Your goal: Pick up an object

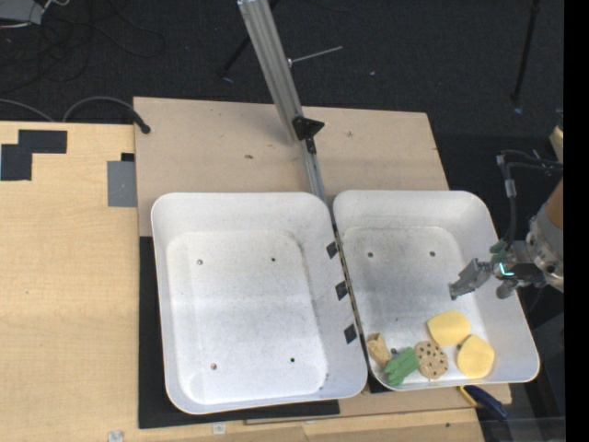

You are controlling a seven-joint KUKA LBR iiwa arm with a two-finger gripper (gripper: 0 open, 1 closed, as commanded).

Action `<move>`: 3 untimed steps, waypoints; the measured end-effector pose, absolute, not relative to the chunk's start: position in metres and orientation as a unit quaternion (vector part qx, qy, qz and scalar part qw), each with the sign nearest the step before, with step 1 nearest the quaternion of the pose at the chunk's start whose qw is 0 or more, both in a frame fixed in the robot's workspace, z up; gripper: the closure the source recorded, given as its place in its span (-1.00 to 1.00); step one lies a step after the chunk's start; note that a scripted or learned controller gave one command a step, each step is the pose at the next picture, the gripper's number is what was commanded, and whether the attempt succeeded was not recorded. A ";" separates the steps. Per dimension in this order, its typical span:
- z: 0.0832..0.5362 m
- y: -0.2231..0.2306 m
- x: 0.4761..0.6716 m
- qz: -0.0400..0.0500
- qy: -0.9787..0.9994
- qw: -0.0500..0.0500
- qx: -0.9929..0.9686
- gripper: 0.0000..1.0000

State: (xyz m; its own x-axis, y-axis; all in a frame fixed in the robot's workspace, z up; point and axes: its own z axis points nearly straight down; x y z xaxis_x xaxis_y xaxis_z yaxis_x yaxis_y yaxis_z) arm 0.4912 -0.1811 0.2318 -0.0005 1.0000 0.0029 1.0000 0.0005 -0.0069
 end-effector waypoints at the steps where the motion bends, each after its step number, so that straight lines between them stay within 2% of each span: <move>1: 0.234 -0.182 0.492 0.000 -0.706 0.001 -0.708 -1.00; 3: 0.126 -0.178 0.499 0.002 -0.707 0.005 -0.708 -1.00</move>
